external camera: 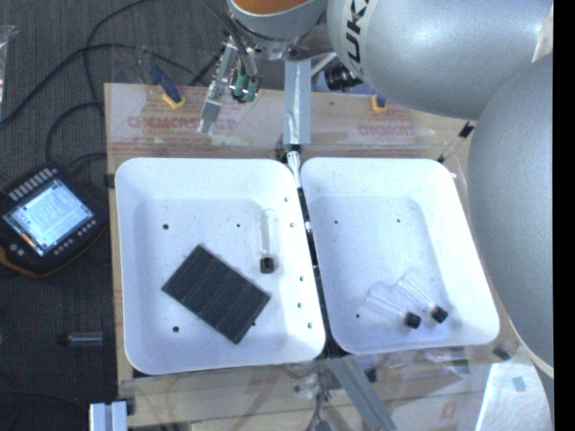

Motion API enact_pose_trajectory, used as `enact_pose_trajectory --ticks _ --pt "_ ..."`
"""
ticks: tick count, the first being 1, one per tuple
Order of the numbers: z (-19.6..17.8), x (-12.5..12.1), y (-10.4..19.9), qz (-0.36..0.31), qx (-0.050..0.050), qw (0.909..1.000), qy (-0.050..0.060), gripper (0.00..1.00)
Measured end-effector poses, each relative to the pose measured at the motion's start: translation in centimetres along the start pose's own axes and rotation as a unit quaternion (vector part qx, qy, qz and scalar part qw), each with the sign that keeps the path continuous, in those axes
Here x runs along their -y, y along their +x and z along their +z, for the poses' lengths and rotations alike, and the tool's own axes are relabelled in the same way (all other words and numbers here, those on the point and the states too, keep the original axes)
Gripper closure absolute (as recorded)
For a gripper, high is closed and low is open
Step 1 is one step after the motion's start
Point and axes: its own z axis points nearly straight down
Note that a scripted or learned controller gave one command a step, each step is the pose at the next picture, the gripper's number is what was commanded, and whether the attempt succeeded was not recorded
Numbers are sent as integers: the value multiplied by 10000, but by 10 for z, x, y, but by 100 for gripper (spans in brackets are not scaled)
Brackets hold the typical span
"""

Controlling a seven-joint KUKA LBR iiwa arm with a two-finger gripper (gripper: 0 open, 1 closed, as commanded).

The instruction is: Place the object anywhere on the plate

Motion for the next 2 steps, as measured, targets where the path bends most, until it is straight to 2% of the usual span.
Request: enact_pose_trajectory --ticks 2 --pt "-19 -1 -2 11 42 10000 0 100"
